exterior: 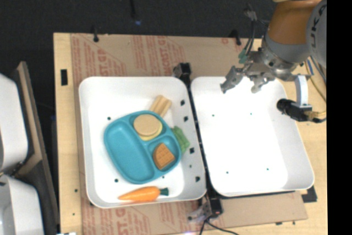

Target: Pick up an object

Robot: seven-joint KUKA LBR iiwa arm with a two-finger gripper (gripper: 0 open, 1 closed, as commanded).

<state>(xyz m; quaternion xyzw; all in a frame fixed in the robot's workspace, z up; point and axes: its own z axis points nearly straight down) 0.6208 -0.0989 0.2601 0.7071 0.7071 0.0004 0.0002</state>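
Two white bins side by side on the worktop (121, 52). In the left bin (93, 96): a blue tray (124, 154) with little sections, lying at a slant. On the tray, a round tan cookie (148, 125) and a brown waffle piece (163, 156). Just past the tray's top edge, a pale wooden block (161, 104). By its right side, something green (181, 138), partly hidden. Near the bin's front edge, an orange carrot (143, 193) with a green end, lying flat, apart from the tray. Over the back edge of the right bin (247, 140), the jaws (244, 83) spread open, holding nothing, touching nothing.
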